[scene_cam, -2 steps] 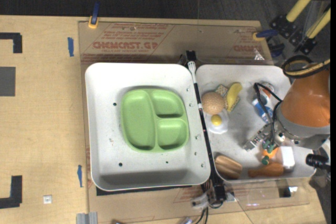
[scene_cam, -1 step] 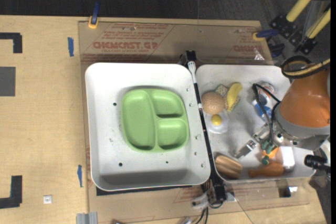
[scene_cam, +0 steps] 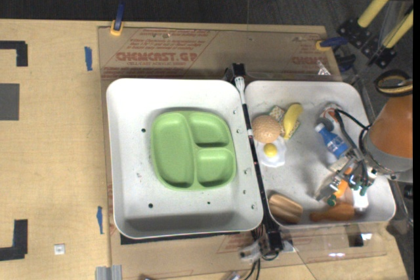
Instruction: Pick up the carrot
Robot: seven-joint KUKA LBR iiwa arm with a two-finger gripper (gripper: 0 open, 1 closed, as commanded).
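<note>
On the left you see the left bin (scene_cam: 125,141), and in it lies a green divided plate (scene_cam: 193,149) with three compartments. Between the two bins runs a black strip. In the right bin (scene_cam: 308,160), near its left wall, you find a brown egg-shaped thing (scene_cam: 266,128), with a yellow banana (scene_cam: 291,120) just beside it and a fried egg toy (scene_cam: 272,153) just below it. At the bottom of this bin lies a brown bread roll (scene_cam: 285,206). To the right of the roll, near the bottom right corner of the bin, lies the carrot (scene_cam: 333,212): it is long, dull orange-brown, and it rests flat, almost parallel to the front wall. The gripper (scene_cam: 341,183) hangs just above the carrot, and from this view you cannot tell its state. Higher in the bin, a blue bottle-like thing (scene_cam: 331,140) lies near the arm (scene_cam: 392,134).
</note>
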